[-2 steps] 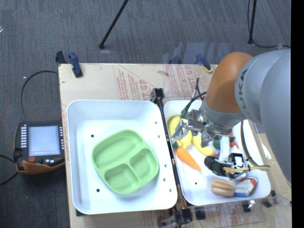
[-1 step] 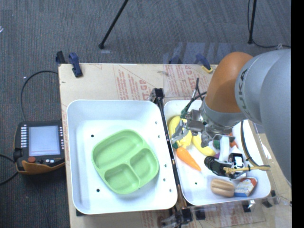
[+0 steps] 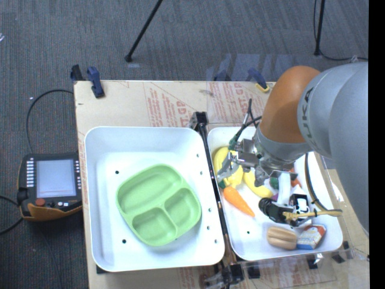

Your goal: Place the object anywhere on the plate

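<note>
Toy food in the right-hand bin, a green plate in the left-hand one, and the arm low over the toys.

Nearest, in the right-hand shallow white bin (image 3: 252,236), a tan bread-roll toy (image 3: 281,238) lies just beside a small white, blue and red carton (image 3: 310,238); farther in, an orange plastic carrot (image 3: 239,202) lies near that bin's left wall, with a yellow banana-shaped toy (image 3: 221,157) beyond it; the light green three-compartment plastic plate (image 3: 157,205) sits in the middle of the left-hand shallow white bin (image 3: 105,161), well apart from every toy; the jaws hang over the banana and carrot, and whether they are released, clenched or grasping anything cannot be told; the grey arm with its orange band (image 3: 337,113) reaches in from the right; farthest, a blue clamp (image 3: 95,80) grips the brown board counter (image 3: 156,104) at its back left corner.
</note>
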### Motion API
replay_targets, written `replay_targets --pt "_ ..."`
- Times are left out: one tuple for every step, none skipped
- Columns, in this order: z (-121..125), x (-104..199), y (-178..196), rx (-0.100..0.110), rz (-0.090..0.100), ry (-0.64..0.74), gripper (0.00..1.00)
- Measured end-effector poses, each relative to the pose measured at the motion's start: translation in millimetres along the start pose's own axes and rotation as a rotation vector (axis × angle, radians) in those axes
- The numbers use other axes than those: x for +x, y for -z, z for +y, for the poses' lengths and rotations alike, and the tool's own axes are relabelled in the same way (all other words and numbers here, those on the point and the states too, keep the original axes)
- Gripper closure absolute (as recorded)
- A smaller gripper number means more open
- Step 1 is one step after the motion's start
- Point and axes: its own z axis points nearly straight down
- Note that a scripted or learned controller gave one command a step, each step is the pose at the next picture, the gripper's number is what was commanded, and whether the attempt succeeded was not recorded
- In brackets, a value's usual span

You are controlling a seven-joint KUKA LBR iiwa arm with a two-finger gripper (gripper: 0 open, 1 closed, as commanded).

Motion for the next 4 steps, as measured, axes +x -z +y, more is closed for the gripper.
replay_targets --pt "0.0 0.0 0.0 0.000 0.000 0.000 0.00" --pt "0.0 0.0 0.0 0.000 0.000 0.000 0.00" --pt "0.0 0.0 0.0 0.000 0.000 0.000 0.00" --pt "0.0 0.0 0.0 0.000 0.000 0.000 0.00"
